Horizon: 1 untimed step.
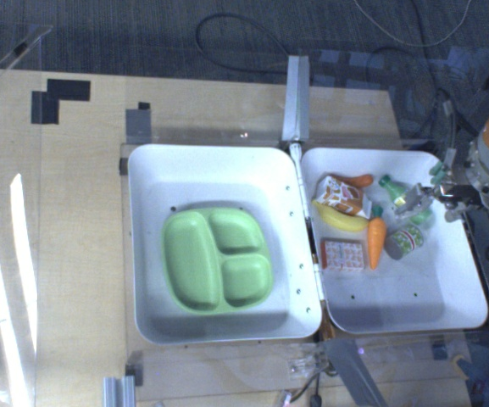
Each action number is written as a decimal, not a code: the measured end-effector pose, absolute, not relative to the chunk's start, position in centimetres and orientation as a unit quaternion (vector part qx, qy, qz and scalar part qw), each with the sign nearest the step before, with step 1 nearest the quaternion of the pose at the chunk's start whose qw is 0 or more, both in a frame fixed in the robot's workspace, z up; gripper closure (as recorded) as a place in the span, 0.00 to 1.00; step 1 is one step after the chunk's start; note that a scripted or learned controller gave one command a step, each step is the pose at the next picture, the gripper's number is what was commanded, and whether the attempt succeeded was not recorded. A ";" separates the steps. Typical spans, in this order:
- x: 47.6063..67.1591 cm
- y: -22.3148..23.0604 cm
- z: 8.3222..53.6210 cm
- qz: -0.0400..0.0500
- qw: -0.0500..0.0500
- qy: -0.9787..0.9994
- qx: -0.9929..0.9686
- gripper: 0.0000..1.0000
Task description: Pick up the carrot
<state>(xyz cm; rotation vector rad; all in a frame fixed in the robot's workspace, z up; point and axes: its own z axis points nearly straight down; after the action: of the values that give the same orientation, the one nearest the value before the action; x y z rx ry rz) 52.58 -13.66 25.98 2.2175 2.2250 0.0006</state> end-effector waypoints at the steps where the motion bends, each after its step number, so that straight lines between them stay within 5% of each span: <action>1: 51.9 -11.4 12.0 0.001 0.001 0.769 0.640 0.00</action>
<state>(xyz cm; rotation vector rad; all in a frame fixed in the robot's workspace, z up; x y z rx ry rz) 51.94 -11.37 11.96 2.0085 2.4125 0.0031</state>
